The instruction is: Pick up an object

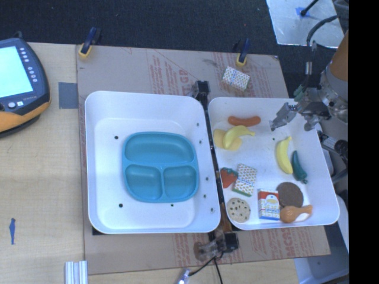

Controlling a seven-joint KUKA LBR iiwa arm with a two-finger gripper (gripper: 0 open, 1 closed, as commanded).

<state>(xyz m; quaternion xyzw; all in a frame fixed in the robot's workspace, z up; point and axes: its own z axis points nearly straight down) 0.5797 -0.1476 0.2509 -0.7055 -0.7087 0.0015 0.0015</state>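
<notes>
The hand point(294, 115) hovers at the right bin's point(329, 176) upper right, fingers spread apart, gripping nothing — the banana point(284, 155) lies just below it, beside a green pepper point(298, 166).

Single fixed camera above the bench, looking down at a slant, left bin point(95, 158) and right bin point(327, 176) both in frame
</notes>
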